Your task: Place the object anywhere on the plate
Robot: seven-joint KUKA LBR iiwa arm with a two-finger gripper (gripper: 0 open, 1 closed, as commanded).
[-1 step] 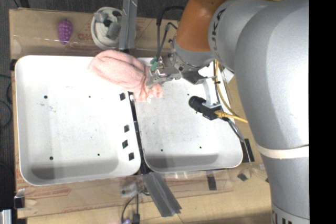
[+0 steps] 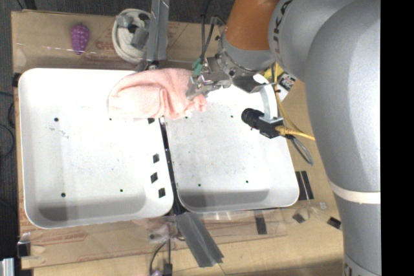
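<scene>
A pink cloth (image 2: 150, 95) lies bunched across the wall between the two bins, near their far edge. Most of it rests in the left bin (image 2: 77, 158), and its right end reaches into the right bin (image 2: 226, 165). My gripper (image 2: 199, 84) sits at that right end, its metal fingers shut on the cloth's edge, which bunches up toward them. The grey arm with its orange band (image 2: 255, 10) comes in from the upper right and covers the right bin's far corner.
A purple bunch of grapes (image 2: 79, 37) lies on the bench beyond the left bin. A white coil with a grey bracket (image 2: 139, 32) stands behind the bins' junction. A black fitting with a yellow cable (image 2: 262, 123) hangs over the right bin.
</scene>
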